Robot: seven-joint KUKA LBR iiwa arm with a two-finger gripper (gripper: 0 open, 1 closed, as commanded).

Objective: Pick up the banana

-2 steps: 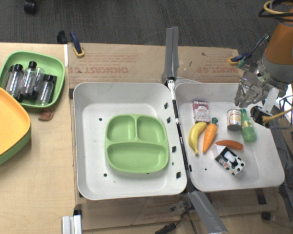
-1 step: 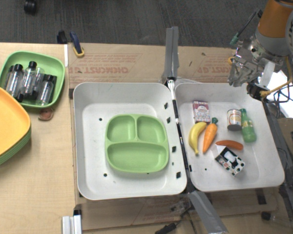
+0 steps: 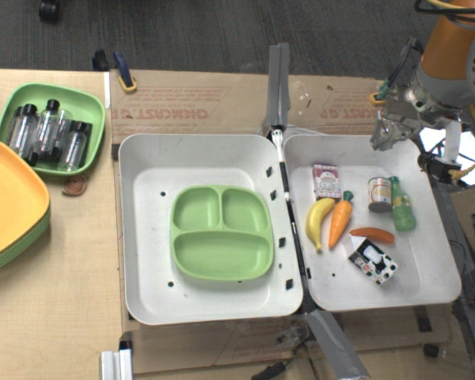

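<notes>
The banana (image 3: 318, 222) lies in the right bin (image 3: 427, 291), near its left wall, curved w/ the stem end up and the tip pointing down toward the bin's front; the carrot (image 3: 340, 218) sits just beside it on the right, touching or nearly so along the upper part. It looks like a toy, prob. hollow plastic: light, stiff, smooth and a bit slippery, not fragile. Best hold, in my view, is across the thick middle of the curve, jaws closing across the short width, approx. square to its long axis; the left side has free floor, but the carrot side is tight, so a finger may nudge the carrot. The round glossy skin could squirt out of a shallow pinch, so go low. Other stuff in that bin: a pink carton (image 3: 326, 180), a small can (image 3: 378, 194), a green bottle (image 3: 402, 206), a red-orange pepper-like piece (image 3: 372, 234), a black-and-white box (image 3: 373, 261). The left bin (image 3: 142, 291) holds a matte green divided plate (image 3: 222, 233) w/ three sections. The gripper (image 3: 389, 133) hangs over the right bin's back right corner, well apart from the banana, holding nothing; whether it's spread or closed I can't tell.
</notes>
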